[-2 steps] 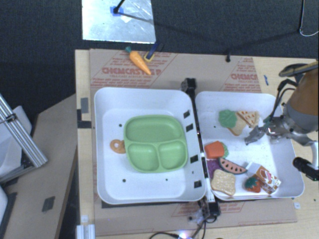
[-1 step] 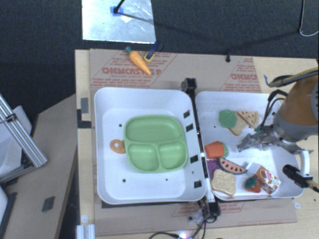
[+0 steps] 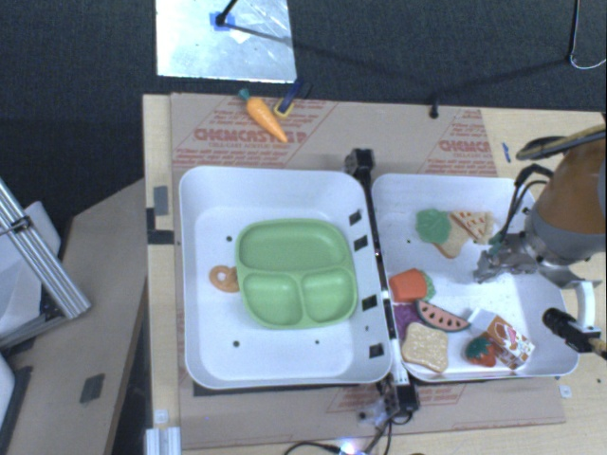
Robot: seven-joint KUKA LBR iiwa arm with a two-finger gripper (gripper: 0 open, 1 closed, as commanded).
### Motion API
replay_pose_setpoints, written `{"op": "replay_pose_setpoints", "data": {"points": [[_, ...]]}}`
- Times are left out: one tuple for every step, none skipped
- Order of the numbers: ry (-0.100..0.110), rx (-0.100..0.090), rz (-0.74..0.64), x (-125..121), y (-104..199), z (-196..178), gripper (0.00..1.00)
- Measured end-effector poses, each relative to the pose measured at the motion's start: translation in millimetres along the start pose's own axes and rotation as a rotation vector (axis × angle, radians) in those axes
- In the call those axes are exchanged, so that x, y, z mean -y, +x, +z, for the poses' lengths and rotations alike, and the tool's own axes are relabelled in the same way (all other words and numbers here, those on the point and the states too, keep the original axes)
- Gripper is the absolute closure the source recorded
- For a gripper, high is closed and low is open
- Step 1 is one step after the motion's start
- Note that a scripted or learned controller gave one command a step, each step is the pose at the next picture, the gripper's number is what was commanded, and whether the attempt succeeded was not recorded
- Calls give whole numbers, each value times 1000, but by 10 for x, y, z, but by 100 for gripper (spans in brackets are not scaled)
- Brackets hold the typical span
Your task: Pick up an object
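Over the right bin (image 3: 398, 197) my tool (image 3: 495, 262) hangs on bare floor, grip state I cannot tell, so I'd shift it left and centre squarely over the toast slice (image 3: 471, 224) just beside before closing.

Just left of the grey metal gripper (image 3: 493, 263) lie a green round toy vegetable (image 3: 432, 224) and a tan triangular toy sandwich wedge with red stripes (image 3: 471, 224). Below-left of the gripper lie an orange-red toy block (image 3: 410, 284), a red toy watermelon slice with green rind (image 3: 441, 316), and a tan speckled toy bread slice (image 3: 426, 348). Far left, the shallow white plastic bin (image 3: 204, 282) holds a light green divided plastic tray (image 3: 295, 272).
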State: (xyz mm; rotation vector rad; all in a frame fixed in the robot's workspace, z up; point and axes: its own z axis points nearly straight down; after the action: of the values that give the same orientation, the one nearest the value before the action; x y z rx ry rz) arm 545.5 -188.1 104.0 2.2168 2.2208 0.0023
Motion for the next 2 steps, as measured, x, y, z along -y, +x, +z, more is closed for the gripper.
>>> {"op": "replay_pose_setpoints", "data": {"points": [[-2, 0, -2, -7, -12, -433, 100], [-4, 1, -2, -7, -47, -1076, 100]]}}
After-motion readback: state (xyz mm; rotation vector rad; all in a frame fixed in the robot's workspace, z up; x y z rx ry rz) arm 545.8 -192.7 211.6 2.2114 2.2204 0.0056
